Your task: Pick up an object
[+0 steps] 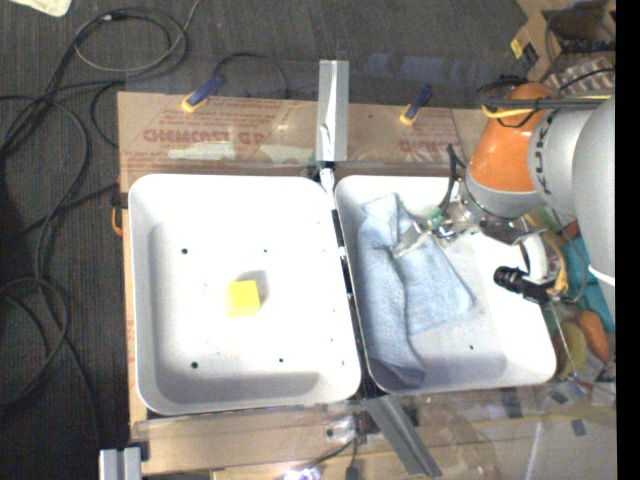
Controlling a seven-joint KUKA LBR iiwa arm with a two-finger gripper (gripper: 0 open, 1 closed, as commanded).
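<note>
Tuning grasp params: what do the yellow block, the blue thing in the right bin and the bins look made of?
Yellow block: likely foam or sponge; matte, soft-looking edges, though it could be painted wood.
Blue cloth: woven fabric, probably a towel; folds and limp draping under the gripper.
Left bin and right bin: moulded plastic, smooth semi-gloss white, rounded corners.

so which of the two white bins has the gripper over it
The right bin, the one holding the pale blue cloth. The gripper sits over that cloth. The left bin holds a yellow block.
</note>
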